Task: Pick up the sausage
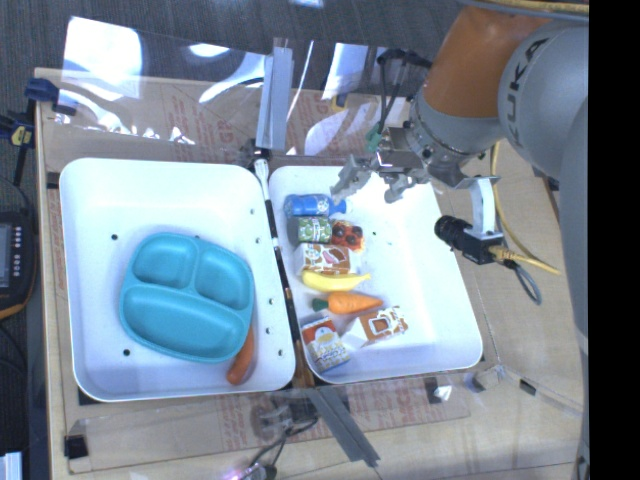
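Camera view: slanted look down on two bins.
End effector (pixel 372 180): fingers spread, holding nothing, over the right bin's (pixel 455 298) far end.
Sausage (pixel 241 358): left bin (pixel 90 193), near edge, touching the blue tray (pixel 185 293).

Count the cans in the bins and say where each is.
2. A blue can lies at the right bin's far left; a green can sits just in front. More may hide under the arm.
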{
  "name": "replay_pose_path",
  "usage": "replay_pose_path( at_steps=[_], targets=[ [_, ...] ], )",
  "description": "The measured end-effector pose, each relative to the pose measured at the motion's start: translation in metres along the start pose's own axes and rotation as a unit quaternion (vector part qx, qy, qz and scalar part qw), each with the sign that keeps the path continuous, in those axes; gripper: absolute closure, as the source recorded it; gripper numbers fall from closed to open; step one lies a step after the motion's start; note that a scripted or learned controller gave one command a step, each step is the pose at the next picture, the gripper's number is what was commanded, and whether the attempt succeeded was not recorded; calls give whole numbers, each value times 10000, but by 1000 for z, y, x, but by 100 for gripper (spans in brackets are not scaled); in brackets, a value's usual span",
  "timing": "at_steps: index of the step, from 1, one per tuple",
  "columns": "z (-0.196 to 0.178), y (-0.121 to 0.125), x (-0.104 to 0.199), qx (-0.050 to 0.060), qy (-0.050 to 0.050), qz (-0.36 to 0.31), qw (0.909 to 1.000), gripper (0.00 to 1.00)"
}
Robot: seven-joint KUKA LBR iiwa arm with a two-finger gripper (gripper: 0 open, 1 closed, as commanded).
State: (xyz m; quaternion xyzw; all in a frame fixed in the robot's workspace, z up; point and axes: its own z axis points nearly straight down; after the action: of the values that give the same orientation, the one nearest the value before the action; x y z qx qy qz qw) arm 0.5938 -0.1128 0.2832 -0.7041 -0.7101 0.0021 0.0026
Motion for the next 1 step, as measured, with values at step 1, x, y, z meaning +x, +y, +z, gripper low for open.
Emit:
replay_pose_path(
  at_steps=[1],
  targets=[
    [158,-21,-6,-7,0,318,9995,0]
  ],
)
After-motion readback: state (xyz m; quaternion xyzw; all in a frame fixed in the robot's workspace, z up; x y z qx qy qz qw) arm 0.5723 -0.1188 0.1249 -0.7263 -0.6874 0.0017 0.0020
